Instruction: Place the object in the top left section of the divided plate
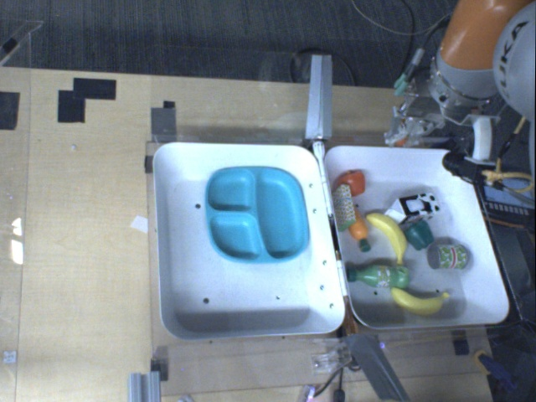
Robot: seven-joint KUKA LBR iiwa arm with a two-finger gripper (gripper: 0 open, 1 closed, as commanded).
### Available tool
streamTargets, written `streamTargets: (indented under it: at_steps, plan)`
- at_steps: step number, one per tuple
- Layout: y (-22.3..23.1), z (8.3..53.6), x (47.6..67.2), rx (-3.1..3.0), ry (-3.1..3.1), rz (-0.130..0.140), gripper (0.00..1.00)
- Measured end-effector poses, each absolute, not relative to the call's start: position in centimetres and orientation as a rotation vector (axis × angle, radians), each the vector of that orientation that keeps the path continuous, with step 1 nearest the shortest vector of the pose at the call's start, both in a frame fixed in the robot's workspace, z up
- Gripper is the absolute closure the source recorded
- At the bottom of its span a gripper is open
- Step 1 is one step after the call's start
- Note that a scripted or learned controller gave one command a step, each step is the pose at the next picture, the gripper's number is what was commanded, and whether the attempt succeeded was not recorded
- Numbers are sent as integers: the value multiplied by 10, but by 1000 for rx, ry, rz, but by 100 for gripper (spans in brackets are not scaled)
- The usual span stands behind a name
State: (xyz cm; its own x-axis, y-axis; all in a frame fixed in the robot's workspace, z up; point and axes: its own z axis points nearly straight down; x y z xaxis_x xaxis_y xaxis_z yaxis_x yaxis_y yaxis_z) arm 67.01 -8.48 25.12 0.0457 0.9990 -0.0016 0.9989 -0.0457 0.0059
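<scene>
A blue divided plate (255, 213) lies in the left bin (180, 291), with two small sections on its left and one large section on its right, all bare. My gripper (408, 132) hangs over the back rim of the right bin (490, 296), above and apart from the objects there. Nothing shows under it.
The right bin holds a red item (352, 180), a ridged cylinder (344, 203), a small carrot (360, 231), two bananas (390, 234) (419, 301), a black-and-white piece (418, 205), a teal cup (419, 235), a can (448, 256) and a green bottle (378, 275). A metal post (317, 99) stands between the bins at the back.
</scene>
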Motion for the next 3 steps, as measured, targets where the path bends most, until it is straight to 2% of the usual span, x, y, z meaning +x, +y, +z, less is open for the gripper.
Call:
streamTargets:
  at_steps: [1,2,3]
  plan:
    - [9,250,646,2399,2025,7,100]
    - [76,209,596,2477,1932,5,100]
    - [149,200,661,2373,2056,6,100]
